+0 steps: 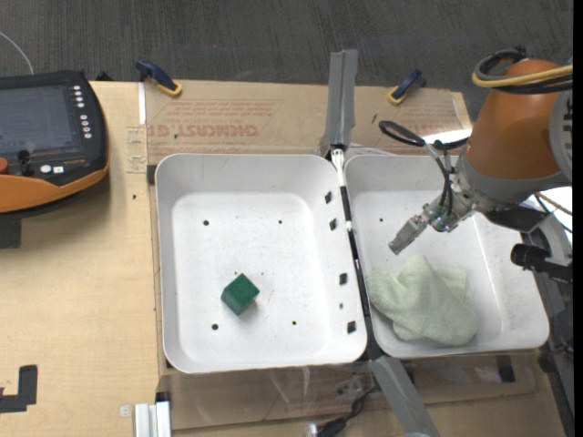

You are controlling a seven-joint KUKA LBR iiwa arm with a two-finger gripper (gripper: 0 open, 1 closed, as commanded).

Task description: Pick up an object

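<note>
A small green cube [240, 294] rests on the floor of the left bin [182, 244], toward its front. A crumpled pale green cloth [424, 299] lies in the front half of the right bin [510, 335]. My gripper [404, 237] hangs over the right bin, just above and behind the cloth, slanting down to the left from the orange wrist. Nothing shows between its fingers.
A teach pendant [46, 139] lies on the bench at the far left. A grey divider bar [341, 98] runs between the bins at the back. Blue and orange clamps [157, 76] hold the cardboard sheet at its rear edge. Cables hang by the arm.
</note>
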